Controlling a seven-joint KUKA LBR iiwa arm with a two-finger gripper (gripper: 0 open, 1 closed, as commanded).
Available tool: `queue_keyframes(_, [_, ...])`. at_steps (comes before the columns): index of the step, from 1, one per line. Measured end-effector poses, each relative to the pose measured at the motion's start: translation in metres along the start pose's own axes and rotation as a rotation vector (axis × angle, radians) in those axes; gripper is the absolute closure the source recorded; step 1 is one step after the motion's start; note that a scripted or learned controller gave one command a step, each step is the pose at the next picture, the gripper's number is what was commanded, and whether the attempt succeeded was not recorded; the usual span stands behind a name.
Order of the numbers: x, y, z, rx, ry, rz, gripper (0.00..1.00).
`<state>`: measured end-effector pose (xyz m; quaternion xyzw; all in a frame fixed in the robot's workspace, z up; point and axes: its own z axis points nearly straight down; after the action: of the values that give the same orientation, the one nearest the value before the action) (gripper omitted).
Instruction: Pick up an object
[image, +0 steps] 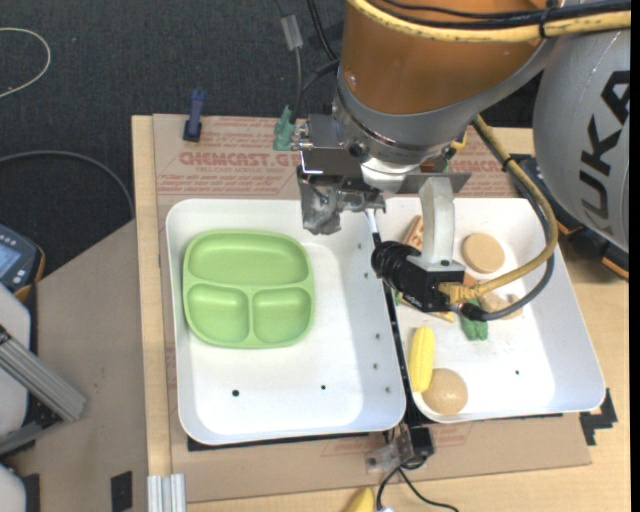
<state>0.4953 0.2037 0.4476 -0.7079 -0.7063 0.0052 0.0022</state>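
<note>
Looking down from the camera view, take the green divided plate (247, 288) as the landmark. It sits in the left white bin (340, 390), up toward that bin's far-left part, so there's a lot of bare white floor on the plate's right and along its near side, right up to the rim. The right white bin (560, 370) butts against the left one just past that open strip. In it, well right of the plate, lie a yellow corn cob (423, 358) and a tan round bun (446, 391) touching it at the near end, plus a tan cookie-like disc (483, 252) farther back. Both bins sit on a brown board on the table (620, 310).

The arm (440, 60) comes in from the right and hangs over the far edge, wrist pointing down. The tool (322, 212) hovers just past the plate's far-right corner; can't tell if it's spread or pinched, it's too murky there. A black cable bundle (410, 275) trails over the seam between the bins.
</note>
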Motion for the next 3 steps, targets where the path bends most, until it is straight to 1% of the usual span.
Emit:
queue_keyframes(1, [-0.06, -0.016, 0.029, -0.005, 0.002, 0.004, 1.0])
queue_keyframes(2, [0.007, -0.017, 0.055, -0.004, 0.004, -0.009, 1.0])
queue_keyframes(3, [-0.036, -0.016, 0.139, 0.001, -0.001, 0.004, 1.0])
